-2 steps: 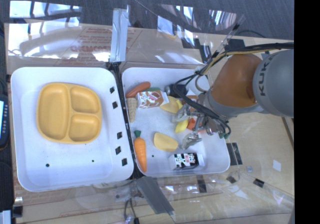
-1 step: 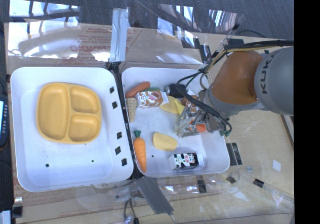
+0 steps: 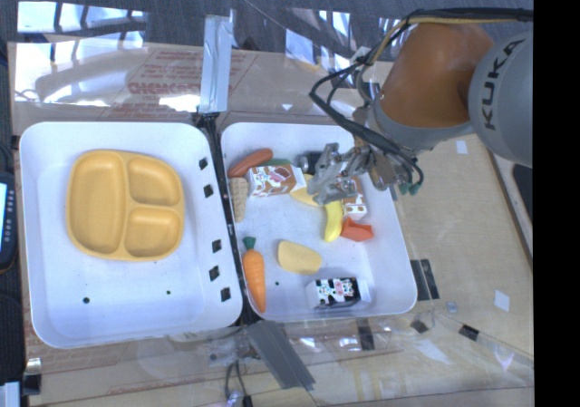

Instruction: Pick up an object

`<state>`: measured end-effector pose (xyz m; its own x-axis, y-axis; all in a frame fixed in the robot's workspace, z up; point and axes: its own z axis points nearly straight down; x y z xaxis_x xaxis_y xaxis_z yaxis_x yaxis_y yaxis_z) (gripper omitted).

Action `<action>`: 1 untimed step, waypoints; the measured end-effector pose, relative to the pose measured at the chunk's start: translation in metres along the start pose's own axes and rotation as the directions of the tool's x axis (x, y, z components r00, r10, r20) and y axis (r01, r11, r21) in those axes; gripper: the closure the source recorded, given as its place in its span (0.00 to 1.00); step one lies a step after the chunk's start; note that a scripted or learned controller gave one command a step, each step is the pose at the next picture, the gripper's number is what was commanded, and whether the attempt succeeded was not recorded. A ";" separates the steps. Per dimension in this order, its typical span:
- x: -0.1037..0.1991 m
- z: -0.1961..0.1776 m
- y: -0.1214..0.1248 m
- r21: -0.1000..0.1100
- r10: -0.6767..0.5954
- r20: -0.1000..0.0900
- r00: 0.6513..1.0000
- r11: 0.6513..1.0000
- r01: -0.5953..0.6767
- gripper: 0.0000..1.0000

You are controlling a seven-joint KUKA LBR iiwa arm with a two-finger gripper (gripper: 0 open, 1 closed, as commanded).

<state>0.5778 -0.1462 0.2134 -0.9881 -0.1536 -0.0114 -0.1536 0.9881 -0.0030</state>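
So, two shallow white plastic bins side by side on the bench. The left bin (image 3: 54,296) has exactly one thing in it: a yellow plastic divided tray (image 3: 125,204) with three compartments, sitting toward the upper left of that bin.

The right bin (image 3: 399,283) is where all the toy food is. Counting what I can make out:
- one reddish-brown toy sausage (image 3: 250,161) near the top-left corner
- one small red-and-white printed carton (image 3: 275,179) just below-right of the sausage
- one yellow toy banana (image 3: 333,220) near the middle, standing roughly upright in the view
- one small orange-red piece (image 3: 359,232) touching or just beside the banana's right side
- one pale yellow wedge, cheese-looking (image 3: 298,256), below the banana
- one orange toy carrot with a green top (image 3: 255,278) along the left wall
- one small black-and-white cow-print box (image 3: 336,290) near the bottom edge

There's also a tan ridged thing against the left wall, but it's too unclear to name.

The grey metal gripper (image 3: 332,180) comes in from the right and sits low over the middle-top of the right bin, right above the banana and next to the carton. Can't tell how wide it's open or whether it's got anything; it's a cluttered blur there.
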 end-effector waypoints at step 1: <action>-0.077 0.014 0.034 -0.002 0.152 -0.010 0.988 0.988 -0.152 1.00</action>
<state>0.6486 -0.1010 0.2006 -1.0000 -0.0011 -0.0017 -0.0011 1.0000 0.0009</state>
